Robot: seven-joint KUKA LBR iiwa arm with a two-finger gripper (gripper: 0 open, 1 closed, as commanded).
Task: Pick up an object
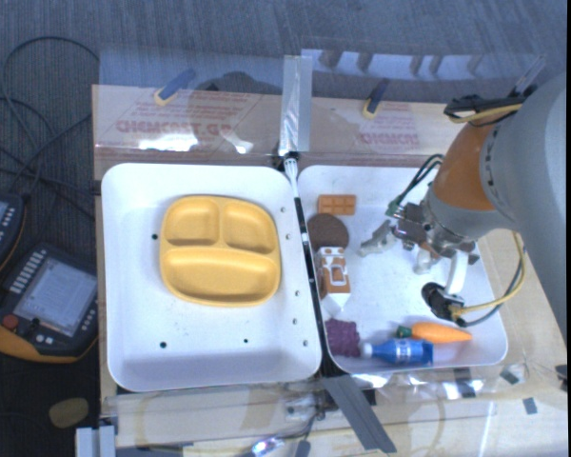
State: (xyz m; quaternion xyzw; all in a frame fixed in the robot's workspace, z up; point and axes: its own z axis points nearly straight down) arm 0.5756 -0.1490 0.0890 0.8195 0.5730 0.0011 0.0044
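My gripper (400,253) hangs over the middle of the right bin (485,346), its fingers spread apart with bare bin floor between them, so it is open and holds nothing. To its left lie an orange waffle piece (337,203), a round brown cookie (328,228) and a small white-and-brown block (332,270). Along the bin's front edge lie a purple grape bunch (342,334), a blue bottle (400,352) and an orange carrot (441,332). The carrot sits just below the gripper's black cable loop.
A yellow divided plate (220,249) lies in the left bin (133,350). The grey arm with its orange band (471,174) covers the right bin's far right side. A raised rim (305,255) separates the bins. Cables and a pendant (38,298) lie left of the bench.
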